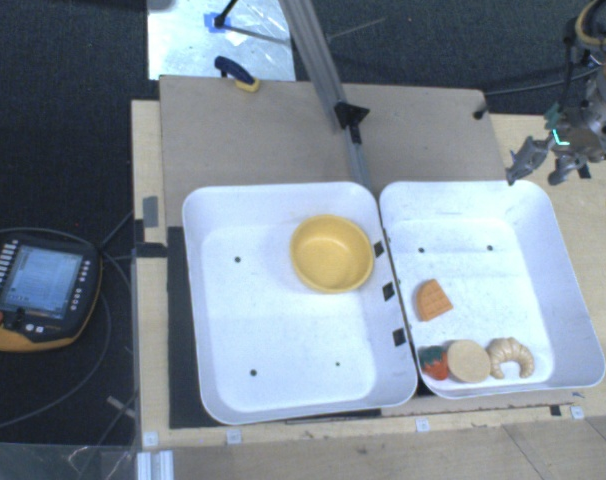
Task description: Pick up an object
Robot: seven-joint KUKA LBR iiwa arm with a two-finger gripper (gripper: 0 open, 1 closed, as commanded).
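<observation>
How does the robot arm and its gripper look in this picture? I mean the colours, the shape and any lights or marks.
The arm at the upper right edge is grey with an orange band above the wrist. The gripper is grey metal with two short fingers, one pale grey and the other darker. A small teal light glows on its body. The picture is too blurred to show any cables or markings on it.

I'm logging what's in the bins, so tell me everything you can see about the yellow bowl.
The yellow bowl is a round, shallow dish of what looks like matte plastic, pale yellow throughout. It sits upright with its opening facing up and nothing visible inside. It rests on the floor of the left bin, in the upper right part, close to the wall shared with the right bin. No other object touches it.
</observation>
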